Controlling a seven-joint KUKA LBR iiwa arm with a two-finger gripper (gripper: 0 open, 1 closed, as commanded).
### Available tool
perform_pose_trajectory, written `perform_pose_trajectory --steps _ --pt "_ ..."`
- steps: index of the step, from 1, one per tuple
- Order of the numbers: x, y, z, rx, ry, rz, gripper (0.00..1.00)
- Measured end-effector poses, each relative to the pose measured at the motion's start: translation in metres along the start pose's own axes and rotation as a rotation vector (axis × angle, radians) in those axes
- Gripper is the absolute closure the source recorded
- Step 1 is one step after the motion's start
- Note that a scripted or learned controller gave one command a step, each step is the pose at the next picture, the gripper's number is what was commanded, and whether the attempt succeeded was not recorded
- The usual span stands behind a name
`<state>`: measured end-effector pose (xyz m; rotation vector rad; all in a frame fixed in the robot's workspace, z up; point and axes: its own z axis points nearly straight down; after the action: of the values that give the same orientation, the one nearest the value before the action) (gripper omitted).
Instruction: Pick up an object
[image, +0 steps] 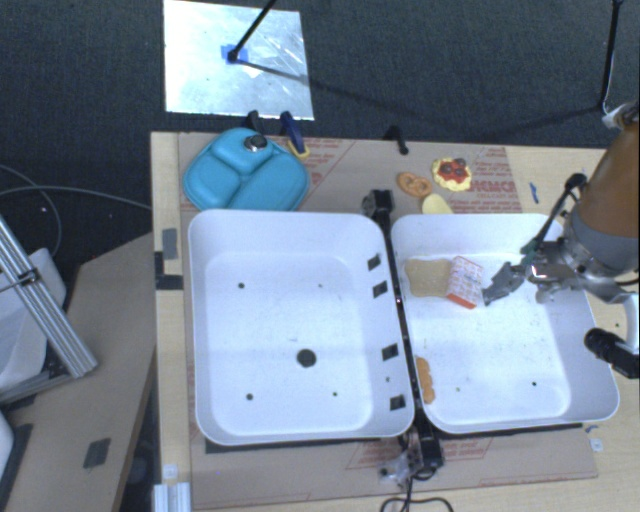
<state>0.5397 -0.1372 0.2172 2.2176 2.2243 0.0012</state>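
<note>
We are seeing the left bin (290, 250) holding a dark disc (306, 358). In the right bin (560, 400) the packet (463, 281) is lying unlifted; our gripper (500, 286) is hovering beside it, its claw state unclear.

- I work in a lab: two white bins (290, 225) sit on a cardboard-topped bench (350, 165).
- Loose cables (60, 190) and an aluminium frame (40, 310) stand beside it.

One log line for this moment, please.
hand: over right bin | nearest: red-and-white packet | grasp: not seen | left bin: untouched
</note>
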Motion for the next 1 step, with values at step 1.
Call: perform_pose_trajectory --steps 1 --pt "-0.0220 0.0558 0.1248 -0.005 0.002 0.001 0.00"
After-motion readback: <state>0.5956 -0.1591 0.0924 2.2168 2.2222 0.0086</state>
